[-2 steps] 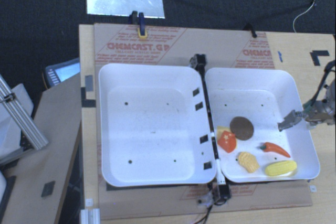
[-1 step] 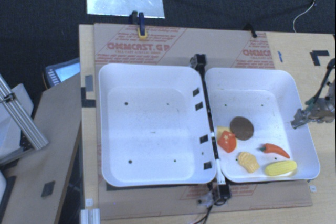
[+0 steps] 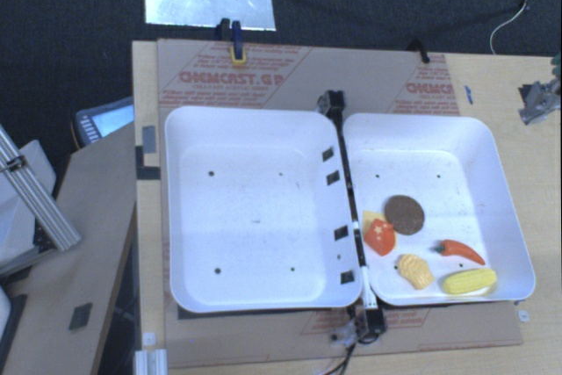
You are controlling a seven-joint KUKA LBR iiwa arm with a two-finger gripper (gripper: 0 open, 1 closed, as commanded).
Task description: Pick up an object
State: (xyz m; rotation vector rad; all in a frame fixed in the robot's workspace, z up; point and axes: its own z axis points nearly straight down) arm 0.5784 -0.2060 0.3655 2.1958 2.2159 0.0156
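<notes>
The right bin (image 3: 479, 155) holds several small toy foods, all grouped in its near half. A brown round disc (image 3: 405, 213) lies flat near the middle. Touching its left side is a red and yellow piece (image 3: 378, 234), close to the bin's left wall. A red chili pepper (image 3: 460, 251) lies to the right of them. Along the near wall rest a lumpy yellow-orange piece (image 3: 415, 270) and a yellow corn cob (image 3: 469, 281).
The left bin (image 3: 255, 198) stands beside the right one, with black clips (image 3: 341, 232) along the shared seam. Both sit on a cardboard sheet (image 3: 290, 75) on the bench. A small grey metal fixture (image 3: 537, 100) sits at the far right edge.
</notes>
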